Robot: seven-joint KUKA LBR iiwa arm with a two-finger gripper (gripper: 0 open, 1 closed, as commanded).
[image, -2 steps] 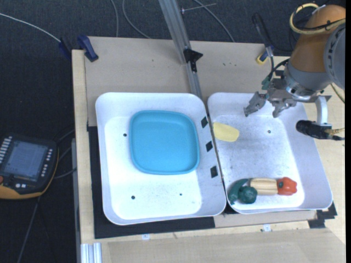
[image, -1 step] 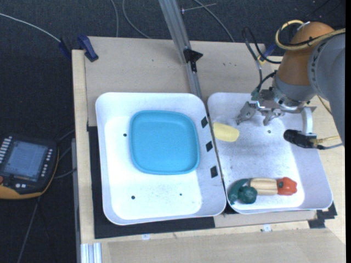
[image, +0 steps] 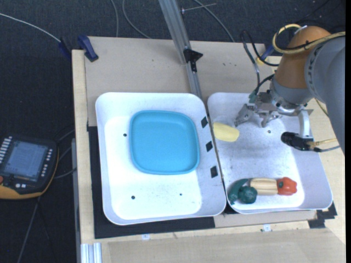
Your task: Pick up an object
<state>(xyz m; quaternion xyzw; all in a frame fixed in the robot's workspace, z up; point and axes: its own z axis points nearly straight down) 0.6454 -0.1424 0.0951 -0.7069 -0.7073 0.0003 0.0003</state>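
In the right bin (image: 274,158), a pale yellow lemon-like object (image: 226,131) lies by the left wall. Along the near wall sit a dark green object (image: 243,193), a tan cylinder (image: 263,186) and a red object (image: 286,186) in a row. My gripper (image: 255,119) hangs over the far part of this bin, just right of the yellow object and apart from it. Its fingers are spread open with nothing between them.
A blue square plate (image: 164,141) lies in the left bin (image: 112,163). A metal pole (image: 178,23) slants up from between the bins' far ends. A black cable connector (image: 296,140) hangs right of the gripper. A teach pendant (image: 24,166) lies off the bench at the left.
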